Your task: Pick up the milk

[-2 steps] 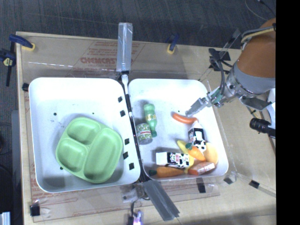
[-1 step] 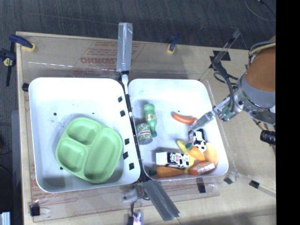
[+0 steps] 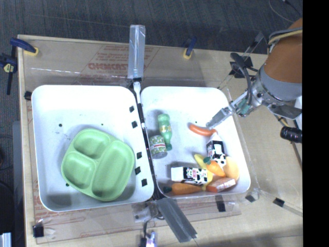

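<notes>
I see two bins side by side. The left bin (image 3: 46, 138) holds a green tray (image 3: 98, 163) with three compartments, lying towards its near side. The right bin (image 3: 180, 99) is crowded along its near right part. A green bottle (image 3: 164, 126) lies near the divider, with a small can (image 3: 158, 145) just below it. A sausage (image 3: 201, 130) lies close to the middle, slightly tilted.

There are two cow-patterned cartons. One milk carton (image 3: 189, 174) lies flat at the near side, with a carrot (image 3: 186, 188) touching its lower edge. A second carton (image 3: 216, 152) stands just right of it, pressed against a banana (image 3: 204, 162) and an orange piece (image 3: 230, 170). A pinkish block (image 3: 222, 185) sits in the near right corner. These crowd both cartons.

My gripper (image 3: 212, 122) hangs over the right bin, its tip just beside the sausage's right end. I cannot tell how it is set. It holds nothing that I can see. The flat milk carton lies well below and left of it; the standing carton is nearer, just below.
</notes>
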`<action>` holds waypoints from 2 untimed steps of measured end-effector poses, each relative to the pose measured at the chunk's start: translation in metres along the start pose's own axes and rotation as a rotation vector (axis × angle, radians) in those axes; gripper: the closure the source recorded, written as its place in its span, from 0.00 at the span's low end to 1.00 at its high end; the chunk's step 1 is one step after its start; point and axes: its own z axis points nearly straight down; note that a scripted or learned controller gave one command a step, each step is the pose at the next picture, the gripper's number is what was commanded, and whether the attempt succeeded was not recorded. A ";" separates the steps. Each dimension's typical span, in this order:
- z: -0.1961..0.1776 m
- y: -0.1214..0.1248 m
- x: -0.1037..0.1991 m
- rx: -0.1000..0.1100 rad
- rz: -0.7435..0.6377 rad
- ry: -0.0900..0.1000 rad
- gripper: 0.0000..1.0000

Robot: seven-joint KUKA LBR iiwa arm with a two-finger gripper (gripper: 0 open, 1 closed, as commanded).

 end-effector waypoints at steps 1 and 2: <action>0.029 -0.052 0.026 0.000 -0.067 0.001 0.00; 0.025 -0.014 0.010 -0.001 -0.083 0.001 0.00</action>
